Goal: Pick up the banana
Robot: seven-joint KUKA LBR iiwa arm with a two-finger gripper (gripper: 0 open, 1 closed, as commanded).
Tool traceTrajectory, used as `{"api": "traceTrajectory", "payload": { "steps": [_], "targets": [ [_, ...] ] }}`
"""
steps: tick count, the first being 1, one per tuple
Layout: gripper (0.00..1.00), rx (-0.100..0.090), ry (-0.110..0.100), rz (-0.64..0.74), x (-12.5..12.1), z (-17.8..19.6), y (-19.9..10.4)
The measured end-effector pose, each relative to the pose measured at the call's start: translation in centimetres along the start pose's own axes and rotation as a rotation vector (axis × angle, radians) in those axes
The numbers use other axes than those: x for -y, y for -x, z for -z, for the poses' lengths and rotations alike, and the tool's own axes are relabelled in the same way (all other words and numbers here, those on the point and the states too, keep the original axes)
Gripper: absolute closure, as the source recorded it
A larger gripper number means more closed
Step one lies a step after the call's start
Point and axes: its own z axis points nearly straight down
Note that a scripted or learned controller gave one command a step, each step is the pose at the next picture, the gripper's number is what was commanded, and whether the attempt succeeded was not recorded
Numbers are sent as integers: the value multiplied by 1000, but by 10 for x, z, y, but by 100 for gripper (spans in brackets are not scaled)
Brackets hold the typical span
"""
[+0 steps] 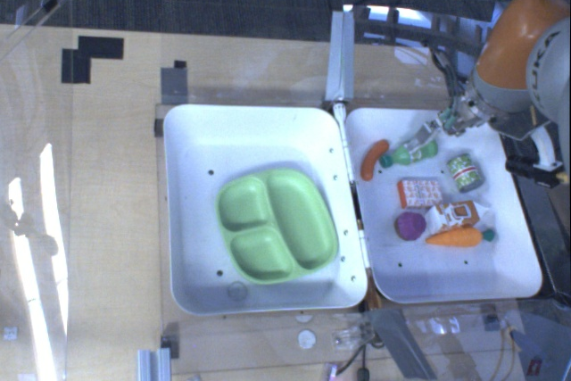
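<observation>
Can't tell claw (428, 136) state; low over back of R bin (526, 281), just by green item (409, 155). Can't place banana w/ any certainty. Prob light, smooth, curved, maybe slippy: grab across the middle, narrow way, not the ends

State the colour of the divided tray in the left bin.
Light green; the tray has three compartments and shows plainly in the camera view.

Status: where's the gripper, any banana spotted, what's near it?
Gripper low over right bin, far side, by green item. Cannot make out a banana among the items. Orange-red piece and green can close by.
</observation>
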Motion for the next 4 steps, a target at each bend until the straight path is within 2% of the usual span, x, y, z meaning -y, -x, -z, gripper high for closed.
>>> {"api": "traceTrajectory", "payload": {
  "steps": [1, 2, 3, 4],
  "targets": [
    [0, -21, -25, 283, -5, -27, -36],
    [0, -14, -14, 113, 28, -25, 19],
    [0, -32, -43, 223, -9, -30, -30],
    [0, -32, -43, 223, -9, -30, -30]
  ]
}}
